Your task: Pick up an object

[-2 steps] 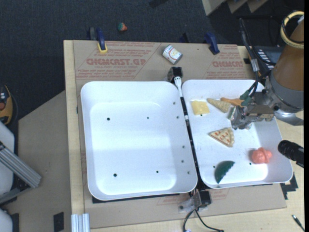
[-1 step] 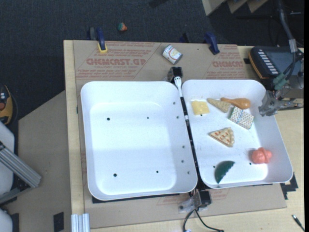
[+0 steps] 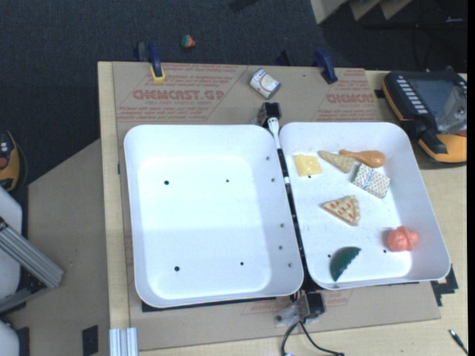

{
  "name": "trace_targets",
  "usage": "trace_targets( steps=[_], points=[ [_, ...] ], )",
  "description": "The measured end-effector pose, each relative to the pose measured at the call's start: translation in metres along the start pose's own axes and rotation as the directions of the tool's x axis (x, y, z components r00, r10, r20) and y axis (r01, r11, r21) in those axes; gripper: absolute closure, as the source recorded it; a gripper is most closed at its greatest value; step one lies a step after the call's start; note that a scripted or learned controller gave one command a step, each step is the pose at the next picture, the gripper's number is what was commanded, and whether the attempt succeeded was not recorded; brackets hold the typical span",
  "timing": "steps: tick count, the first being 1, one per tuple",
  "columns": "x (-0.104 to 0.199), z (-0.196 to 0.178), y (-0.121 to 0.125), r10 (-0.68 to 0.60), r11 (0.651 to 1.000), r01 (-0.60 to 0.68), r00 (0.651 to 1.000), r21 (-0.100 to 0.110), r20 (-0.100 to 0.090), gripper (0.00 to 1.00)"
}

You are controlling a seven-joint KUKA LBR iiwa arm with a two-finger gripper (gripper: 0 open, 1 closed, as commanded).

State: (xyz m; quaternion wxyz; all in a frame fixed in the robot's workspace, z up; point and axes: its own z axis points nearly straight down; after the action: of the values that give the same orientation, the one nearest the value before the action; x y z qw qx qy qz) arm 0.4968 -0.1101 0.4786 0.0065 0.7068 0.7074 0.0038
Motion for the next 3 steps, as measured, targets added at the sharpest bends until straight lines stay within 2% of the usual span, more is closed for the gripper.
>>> trace_targets(
  steps=[1, 2, 3],
  points=[
    [0.039, 0.068, -0.005, -0.003, 1.000, 0.003, 1.000, 0.022, -0.006, 1.00],
    [0.032, -0.065, 0.013, 0.000, 1.000, 0.000, 1.000, -0.004, -0.001, 1.00],
    [0.038, 0.055, 0.008, 0.002, 1.000, -0.002, 1.000, 0.026, -0.005, 1.00]
  ],
)
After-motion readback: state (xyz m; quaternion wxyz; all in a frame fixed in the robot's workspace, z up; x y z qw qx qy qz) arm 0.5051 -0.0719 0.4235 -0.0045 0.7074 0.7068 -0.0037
